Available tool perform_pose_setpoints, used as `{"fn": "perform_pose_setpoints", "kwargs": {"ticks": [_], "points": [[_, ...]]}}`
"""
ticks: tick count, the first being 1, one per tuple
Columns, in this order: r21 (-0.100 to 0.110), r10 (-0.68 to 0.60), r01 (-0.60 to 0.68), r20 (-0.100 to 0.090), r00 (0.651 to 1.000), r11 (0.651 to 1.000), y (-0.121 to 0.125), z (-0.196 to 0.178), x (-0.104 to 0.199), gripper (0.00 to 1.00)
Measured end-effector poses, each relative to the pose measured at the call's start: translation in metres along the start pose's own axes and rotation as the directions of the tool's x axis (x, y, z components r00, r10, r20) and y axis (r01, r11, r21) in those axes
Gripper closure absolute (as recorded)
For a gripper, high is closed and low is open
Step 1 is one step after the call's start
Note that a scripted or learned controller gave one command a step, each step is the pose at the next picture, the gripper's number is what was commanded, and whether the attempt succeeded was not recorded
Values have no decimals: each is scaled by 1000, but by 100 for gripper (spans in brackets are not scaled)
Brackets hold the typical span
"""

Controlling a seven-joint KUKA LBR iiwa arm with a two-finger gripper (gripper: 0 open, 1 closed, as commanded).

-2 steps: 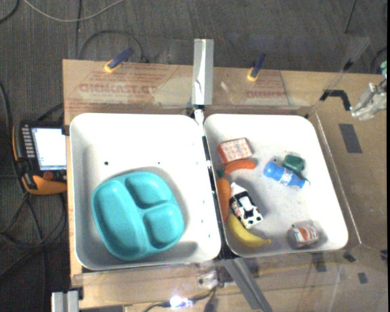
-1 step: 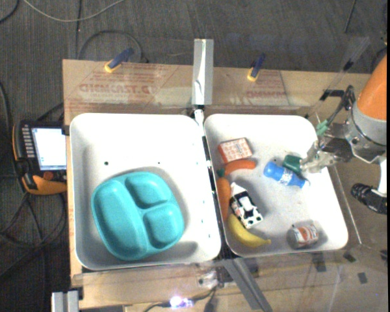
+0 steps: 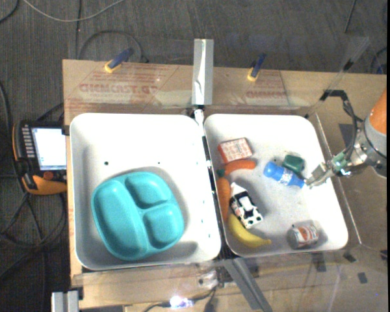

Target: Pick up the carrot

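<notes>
The carrot [image 3: 224, 189] is a long orange piece lying along the left wall of the right bin [image 3: 325, 203], between a black-and-white toy [image 3: 246, 208] and the wall. My gripper [image 3: 321, 176] hangs over the right side of that bin, just right of a blue bottle [image 3: 283, 174]. It is well apart from the carrot, with nothing seen in its grasp. The arm's orange band [image 3: 379, 117] is at the right edge.
The right bin also holds a red-and-white box [image 3: 234, 149], a short orange-red piece [image 3: 240, 165], a green object [image 3: 294, 162], a banana [image 3: 247, 234] and a small can [image 3: 304, 234]. A teal divided plate [image 3: 138, 214] lies in the left bin [image 3: 84, 148].
</notes>
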State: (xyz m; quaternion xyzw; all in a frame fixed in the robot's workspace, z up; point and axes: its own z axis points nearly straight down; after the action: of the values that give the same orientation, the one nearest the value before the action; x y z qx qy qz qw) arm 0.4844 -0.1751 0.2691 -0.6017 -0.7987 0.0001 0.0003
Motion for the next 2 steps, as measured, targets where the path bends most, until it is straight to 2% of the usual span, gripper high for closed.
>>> {"fn": "perform_pose_setpoints", "kwargs": {"ticks": [1,2], "points": [[-1,-341,341,0,940,940,19,24,65,100],[-2,-456,456,3,890,890,27,-50,93,100]]}}
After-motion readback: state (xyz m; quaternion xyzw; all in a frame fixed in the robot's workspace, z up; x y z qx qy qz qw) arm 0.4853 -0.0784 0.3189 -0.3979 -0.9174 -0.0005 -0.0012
